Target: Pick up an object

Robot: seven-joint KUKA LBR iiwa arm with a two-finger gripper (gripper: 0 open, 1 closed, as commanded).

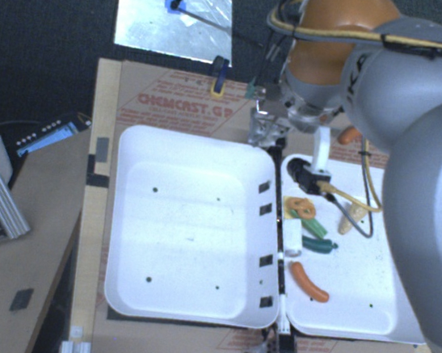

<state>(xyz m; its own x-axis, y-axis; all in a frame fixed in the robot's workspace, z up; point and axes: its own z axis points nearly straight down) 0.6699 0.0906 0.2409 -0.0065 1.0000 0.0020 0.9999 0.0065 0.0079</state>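
Arm enters from right; gripper (266, 131) sits over the far edge of the bins, near the divider. Finger state: cannot tell. Right bin (364, 318) holds an orange sausage-shaped toy (309, 282), a green pepper-like piece (317, 244) and a pretzel-shaped toy (299, 208), all near the divider. Left bin (139, 152) alongside.

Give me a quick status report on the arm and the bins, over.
Hand low over the back rim where the two bins meet, nothing seen in it. Toys lie loose in the right bin: orange sausage, green pepper, pretzel. Arm overhangs that bin.
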